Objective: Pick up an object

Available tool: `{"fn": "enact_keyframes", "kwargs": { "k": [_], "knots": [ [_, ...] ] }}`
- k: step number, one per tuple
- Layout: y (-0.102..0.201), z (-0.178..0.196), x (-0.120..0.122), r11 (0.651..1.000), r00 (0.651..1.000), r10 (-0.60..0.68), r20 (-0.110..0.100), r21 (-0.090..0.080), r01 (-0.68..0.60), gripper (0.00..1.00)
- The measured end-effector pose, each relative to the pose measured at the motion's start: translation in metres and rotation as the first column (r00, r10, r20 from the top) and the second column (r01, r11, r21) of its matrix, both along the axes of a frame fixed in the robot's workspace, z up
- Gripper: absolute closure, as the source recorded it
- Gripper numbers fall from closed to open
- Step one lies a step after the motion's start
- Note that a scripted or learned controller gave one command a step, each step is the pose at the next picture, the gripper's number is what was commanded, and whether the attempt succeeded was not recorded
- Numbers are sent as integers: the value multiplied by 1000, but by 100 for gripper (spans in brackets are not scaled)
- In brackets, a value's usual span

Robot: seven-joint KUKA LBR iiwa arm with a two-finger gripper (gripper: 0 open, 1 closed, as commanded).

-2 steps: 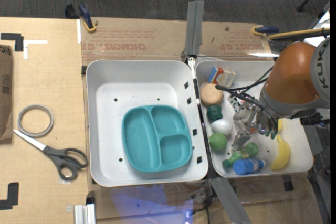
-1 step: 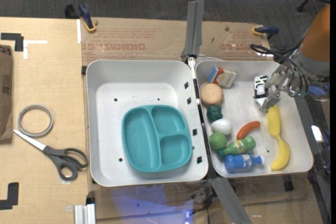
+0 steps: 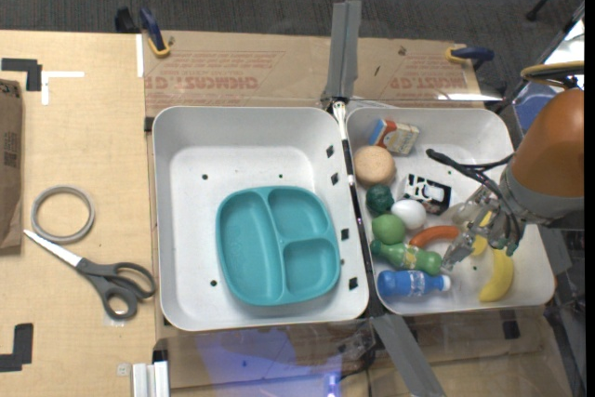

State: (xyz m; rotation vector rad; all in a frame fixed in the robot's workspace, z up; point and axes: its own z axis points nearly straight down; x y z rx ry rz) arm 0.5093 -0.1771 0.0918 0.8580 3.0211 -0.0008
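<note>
On the far left of the bench lie a roll of tape (image 3: 63,213) and a pair of scissors (image 3: 98,274), well apart from the work. Next comes the left bin (image 3: 186,144), which holds a teal divided plate (image 3: 278,244) lying flat and nothing else that can be made out.

The right bin (image 3: 483,121) carries all the likely candidates: a tan ball (image 3: 375,165) near the divider, a small box (image 3: 401,138) behind it, a dark green piece (image 3: 378,198), a white egg (image 3: 409,214), a green ball (image 3: 386,228), an orange carrot-like piece (image 3: 433,236), a blue bottle (image 3: 412,284) on its side at the front wall, and a yellow banana (image 3: 498,276) toward the right corner (any of these would satisfy the task).

The gripper (image 3: 481,228) hangs low in this bin, between the carrot-like piece and the banana, under the orange-banded wrist. Its fingers look parted and I see nothing between them, though the metalwork is cluttered and this reading may be off.

As a judgement, the pick is not yet made: every object rests on the bin floor, and closing on one and lifting it both remain.
</note>
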Motion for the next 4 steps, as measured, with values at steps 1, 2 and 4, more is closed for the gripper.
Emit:
{"fn": "enact_keyframes", "kwargs": {
  "k": [1, 2, 4],
  "knots": [
    [-3, 1, 77, 992, 992, -126, 3, -1, 126, 0],
    [36, 0, 19, 972, 972, -237, -1, 0, 237, 0],
    [72, -1, 25, 891, 891, -454, -1, -1, 454, 0]
  ]
}}
